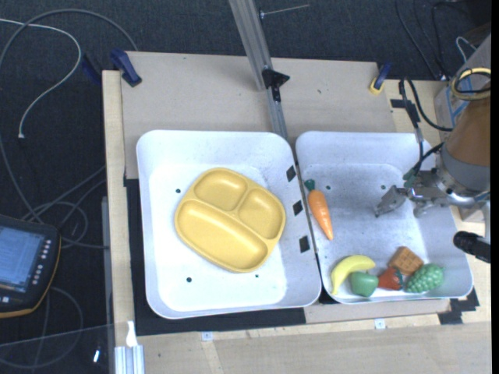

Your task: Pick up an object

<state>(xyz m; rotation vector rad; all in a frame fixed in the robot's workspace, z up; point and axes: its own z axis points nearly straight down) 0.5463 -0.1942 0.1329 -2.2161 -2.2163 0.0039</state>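
Hovering over the right bin [355, 150], the end effector [399, 201] is seen with its fingers spread apart and nothing between them; a carrot [320, 213] lies well to its left, near that bin's left wall; a banana [350, 269], a green apple [362, 284], a red piece [389, 278], a brown block [405, 259] and green grapes [425, 277] are clustered along the bin's front wall; a yellow divided plate [230, 218] rests in the left bin [156, 209], beside the right bin on the desk [195, 92].
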